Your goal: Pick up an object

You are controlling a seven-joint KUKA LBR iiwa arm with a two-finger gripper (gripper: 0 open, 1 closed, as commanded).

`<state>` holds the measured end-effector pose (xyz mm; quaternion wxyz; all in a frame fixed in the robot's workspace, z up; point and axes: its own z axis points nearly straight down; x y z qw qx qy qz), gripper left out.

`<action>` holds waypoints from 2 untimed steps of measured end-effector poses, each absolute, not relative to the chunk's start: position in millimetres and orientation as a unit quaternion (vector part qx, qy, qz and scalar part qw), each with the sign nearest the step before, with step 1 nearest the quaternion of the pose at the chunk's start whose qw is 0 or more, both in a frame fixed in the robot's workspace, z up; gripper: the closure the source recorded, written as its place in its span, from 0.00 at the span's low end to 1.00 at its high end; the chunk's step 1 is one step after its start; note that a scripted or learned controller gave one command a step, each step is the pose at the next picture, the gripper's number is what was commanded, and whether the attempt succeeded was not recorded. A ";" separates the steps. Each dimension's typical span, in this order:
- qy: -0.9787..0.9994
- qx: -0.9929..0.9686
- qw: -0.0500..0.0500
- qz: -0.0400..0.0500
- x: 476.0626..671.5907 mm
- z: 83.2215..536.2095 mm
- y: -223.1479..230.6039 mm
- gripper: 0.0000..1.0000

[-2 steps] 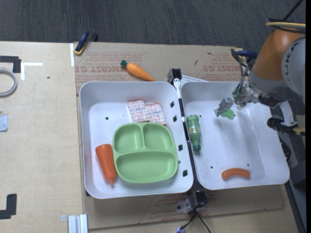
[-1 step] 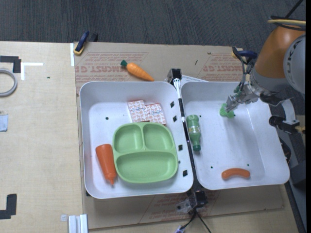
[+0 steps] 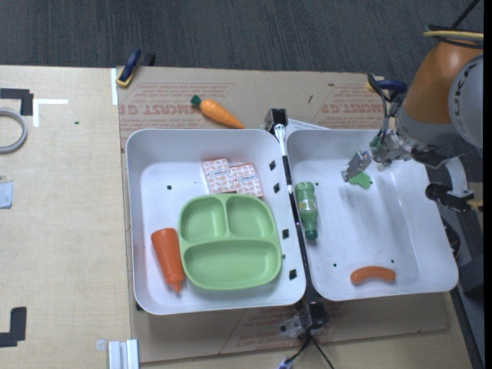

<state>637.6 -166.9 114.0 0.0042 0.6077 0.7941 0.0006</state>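
Note:
My gripper point(image 3: 359, 167) hangs over the upper middle of the right bin point(image 3: 430, 229). A small green piece point(image 3: 360, 181) sits right at its tip; I cannot tell whether it is held. A green bottle point(image 3: 307, 210) lies along the right bin's left wall, left of and below the gripper. An orange sausage point(image 3: 373, 275) lies near the bin's front edge. In the left bin point(image 3: 142, 206) are a green divided plate point(image 3: 229, 242), an orange-red bottle point(image 3: 167, 258) and a patterned box point(image 3: 229, 177).
A toy carrot point(image 3: 217, 111) lies on the cardboard behind the left bin. A blue clip point(image 3: 129, 66) sits at the cardboard's far left corner. The grey arm with its orange band point(image 3: 438, 83) comes in over the right bin's far right corner.

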 end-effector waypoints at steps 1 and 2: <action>0.947 0.320 0.002 0.000 637.3 93.8 -157.3 0.00; 0.947 0.322 0.005 0.001 638.8 104.8 -157.8 1.00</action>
